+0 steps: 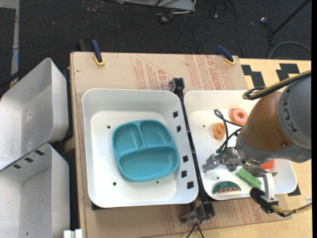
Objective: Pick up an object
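Teal plastic catches our eye first: a divided plate [145,150] lies flat in the left bin [94,103], well apart from the gripper and on the far side of the divider between the bins. Nothing there looks like the target.

Moving right into the right bin [198,100], we see the gripper [218,161] low over the bin floor, its metal end pointing toward the divider. We cannot tell how the jaws stand; the wrist and cable clutter hide them, and nothing shows between them.

The candidate objects all lie free. An orange ring [218,130] sits just beyond the gripper, toward the bin's far wall, and a pink doughnut [239,115] lies further that way. A watermelon slice toy [227,187] rests just on the near side of the gripper, and a green piece [249,177] lies beside it, close under the wrist.

We judge the pick as not yet made: the arm is down among the objects, but grasping and lifting are left.
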